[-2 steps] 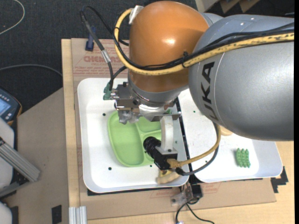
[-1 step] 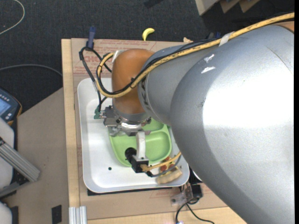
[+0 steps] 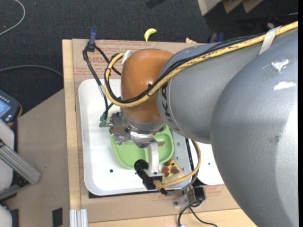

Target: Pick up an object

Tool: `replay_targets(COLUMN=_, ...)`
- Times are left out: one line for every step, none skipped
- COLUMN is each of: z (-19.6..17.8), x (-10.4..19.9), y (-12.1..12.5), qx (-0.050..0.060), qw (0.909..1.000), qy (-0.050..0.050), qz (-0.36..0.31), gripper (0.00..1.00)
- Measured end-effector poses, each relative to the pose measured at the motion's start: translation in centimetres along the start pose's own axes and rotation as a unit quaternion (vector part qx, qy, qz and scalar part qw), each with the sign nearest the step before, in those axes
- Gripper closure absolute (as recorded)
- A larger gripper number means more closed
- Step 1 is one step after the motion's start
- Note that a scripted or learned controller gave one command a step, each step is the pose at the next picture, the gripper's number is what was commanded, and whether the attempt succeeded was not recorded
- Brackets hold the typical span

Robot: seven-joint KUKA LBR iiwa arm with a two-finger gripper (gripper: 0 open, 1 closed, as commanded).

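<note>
Camera view. The grey arm (image 3: 222, 93), with its orange band (image 3: 142, 86), reaches from the right and hangs low over the left white bin (image 3: 92, 141), covering most of it. Beneath the wrist lies a light-green dish (image 3: 124, 155); a small patterned piece (image 3: 170, 167), orange and dark, sits just beside the dish at the bin's near right corner. The hand (image 3: 137, 136) is directly over the dish, hidden by the wrist housing; how wide it stands, and whether it grips or touches anything, cannot be told.

Risks, as a judgement: a shallow, smooth dish offers only a thin rim, so a closing grip may slide off or tip it. The yellow cable (image 3: 113, 93) looping around the wrist could snag. With the arm so low, a misjudged descent might press the dish against the bin floor or nudge the patterned piece aside.
</note>
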State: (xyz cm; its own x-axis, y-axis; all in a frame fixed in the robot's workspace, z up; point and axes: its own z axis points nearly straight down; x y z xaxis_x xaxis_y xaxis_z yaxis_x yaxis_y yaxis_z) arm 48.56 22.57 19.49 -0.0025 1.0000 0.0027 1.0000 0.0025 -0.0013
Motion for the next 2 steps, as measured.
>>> replay_targets(z=-3.0, x=-4.4, y=3.1, qx=-0.003, qw=1.0000, qy=-0.002, qz=0.004, gripper=1.00)
replay_targets(z=-18.3, x=0.0, y=7.1, qx=-0.011, qw=0.9999, qy=0.003, qz=-0.001, gripper=1.00)
